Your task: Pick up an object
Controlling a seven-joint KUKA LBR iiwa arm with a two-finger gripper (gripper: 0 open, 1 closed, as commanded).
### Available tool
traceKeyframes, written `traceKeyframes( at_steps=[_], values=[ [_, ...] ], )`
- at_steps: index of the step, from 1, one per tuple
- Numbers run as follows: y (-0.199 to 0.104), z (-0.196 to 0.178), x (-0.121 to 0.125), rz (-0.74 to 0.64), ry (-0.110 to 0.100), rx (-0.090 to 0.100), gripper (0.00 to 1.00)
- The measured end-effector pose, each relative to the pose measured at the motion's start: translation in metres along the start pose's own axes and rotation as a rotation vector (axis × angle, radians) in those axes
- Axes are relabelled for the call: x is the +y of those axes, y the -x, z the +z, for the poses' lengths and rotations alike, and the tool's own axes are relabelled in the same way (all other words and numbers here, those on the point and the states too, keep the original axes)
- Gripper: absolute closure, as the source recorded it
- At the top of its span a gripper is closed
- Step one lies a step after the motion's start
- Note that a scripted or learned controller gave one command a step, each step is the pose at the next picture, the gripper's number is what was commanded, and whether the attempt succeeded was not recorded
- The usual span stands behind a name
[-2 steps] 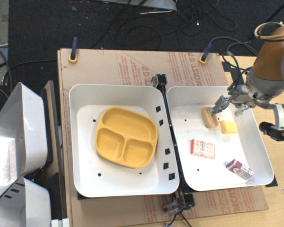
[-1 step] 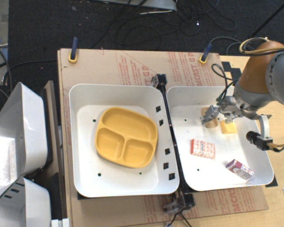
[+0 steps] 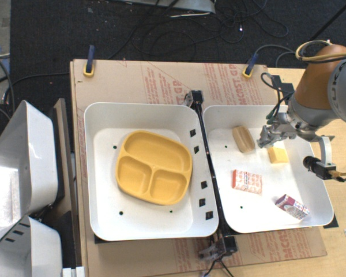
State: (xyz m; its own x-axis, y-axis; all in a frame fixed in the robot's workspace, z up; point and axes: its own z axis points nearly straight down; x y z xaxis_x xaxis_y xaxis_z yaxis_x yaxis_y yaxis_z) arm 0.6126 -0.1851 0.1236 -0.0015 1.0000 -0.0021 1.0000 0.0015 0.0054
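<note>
Two bins sit side by side on a board [image 3: 161, 79] on the bench. The left bin [image 3: 98, 154] holds a divided tray [image 3: 154, 167] near its middle. The right bin [image 3: 320, 203] holds four things: a block [image 3: 243, 138] toward the back left, a cube [image 3: 278, 154] just right of it, a flat packet [image 3: 247, 181] nearer the front, and a small carton [image 3: 292, 206] front right. The gripper [image 3: 269, 138] hangs between the block and the cube, close to both.

Grey arm [image 3: 326, 91] with orange band, reaching in from the right, tool [image 3: 269, 136] low and pointed left.
</note>
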Motion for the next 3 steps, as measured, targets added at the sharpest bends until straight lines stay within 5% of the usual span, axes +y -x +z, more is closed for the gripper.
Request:
traceKeyframes(
  at_steps=[2, 3],
  values=[
    [0.004, -0.118, 0.000, 0.002, 0.001, -0.001, 1.00],
    [0.004, -0.136, 0.001, -0.002, -0.001, 0.000, 1.00]
  ],
)
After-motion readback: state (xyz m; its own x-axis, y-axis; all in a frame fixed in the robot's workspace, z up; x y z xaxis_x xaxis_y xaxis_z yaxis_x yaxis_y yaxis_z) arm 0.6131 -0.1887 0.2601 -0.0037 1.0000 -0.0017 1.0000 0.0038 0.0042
